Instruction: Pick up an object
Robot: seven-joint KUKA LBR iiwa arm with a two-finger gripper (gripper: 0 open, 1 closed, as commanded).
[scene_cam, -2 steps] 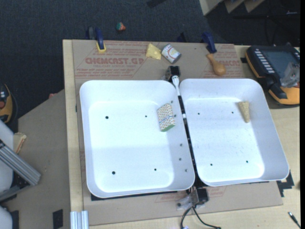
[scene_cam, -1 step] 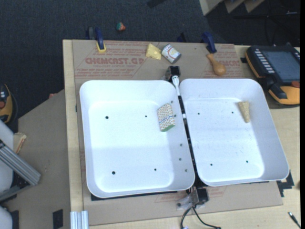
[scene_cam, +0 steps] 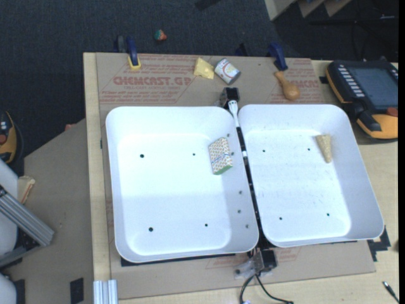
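Behind the bins there's a yellow wedge (scene_cam: 203, 69) next to a small white box (scene_cam: 227, 71). A wooden peg (scene_cam: 287, 86) lies further right, and a tablet (scene_cam: 369, 88) sits at the counter edge.

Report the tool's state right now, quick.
Tool: state cannot be told from the camera view. The patterned packet lies loose in the left bin; the tan cone lies loose in the right bin.

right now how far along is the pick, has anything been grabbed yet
Nothing looks done yet. The patterned packet lies flat in the left bin, near its right wall, and the tan wedge lies in the right bin. Nothing is in hand. The whole pick is left: approach, grasp and lift one of them.
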